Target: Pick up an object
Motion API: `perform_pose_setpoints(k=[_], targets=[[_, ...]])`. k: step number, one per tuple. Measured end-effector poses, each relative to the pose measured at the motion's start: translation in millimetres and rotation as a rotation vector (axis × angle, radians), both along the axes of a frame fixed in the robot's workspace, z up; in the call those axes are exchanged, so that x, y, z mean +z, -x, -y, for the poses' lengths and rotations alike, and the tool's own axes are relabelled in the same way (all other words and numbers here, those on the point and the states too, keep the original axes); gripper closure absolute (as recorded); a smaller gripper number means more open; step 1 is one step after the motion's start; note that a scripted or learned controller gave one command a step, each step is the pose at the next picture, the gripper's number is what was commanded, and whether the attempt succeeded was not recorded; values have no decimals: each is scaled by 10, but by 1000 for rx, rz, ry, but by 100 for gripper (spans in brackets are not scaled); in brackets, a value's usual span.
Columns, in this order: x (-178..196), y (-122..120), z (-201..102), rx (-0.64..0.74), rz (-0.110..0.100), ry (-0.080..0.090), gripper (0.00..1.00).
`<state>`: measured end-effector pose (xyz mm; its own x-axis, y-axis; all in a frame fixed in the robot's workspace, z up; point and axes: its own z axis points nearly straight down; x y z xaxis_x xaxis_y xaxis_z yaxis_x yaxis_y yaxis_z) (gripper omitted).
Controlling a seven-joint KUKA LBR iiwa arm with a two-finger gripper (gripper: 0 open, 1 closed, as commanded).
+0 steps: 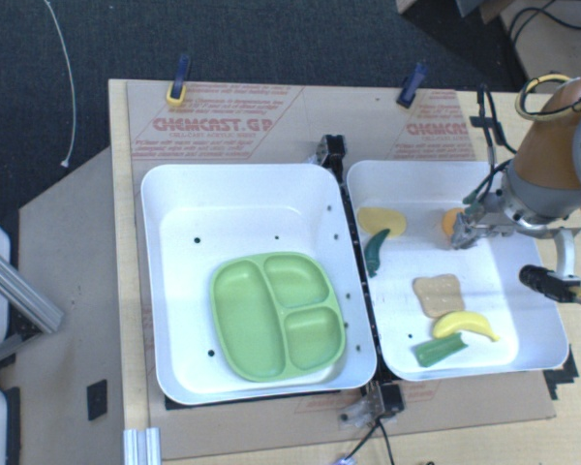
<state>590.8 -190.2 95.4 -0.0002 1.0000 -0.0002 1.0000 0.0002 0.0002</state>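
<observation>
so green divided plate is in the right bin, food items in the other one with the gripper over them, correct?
Not quite. In the camera view the green divided plate lies in the left bin, not the right. The rest holds: the banana, toast piece and other food items sit in the right bin, with the gripper over that bin.

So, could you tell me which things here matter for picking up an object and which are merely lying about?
Part of the job:
- gripper, low in the right bin
- orange item next to it
- yellow chip
- dark green pepper
- toast slice
- banana
- green block

Just lying about:
- green divided plate in the left bin
- clamps on the board
</observation>
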Motion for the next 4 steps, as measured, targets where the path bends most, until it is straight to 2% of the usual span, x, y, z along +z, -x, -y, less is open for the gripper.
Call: perform_pose_setpoints(k=[2, 3, 4], targets=[[1178, 146, 50, -1, 6, 3, 100], [1421, 134, 53, 1, 6, 3, 100], [1301, 28, -476, 6, -2, -3, 100]])
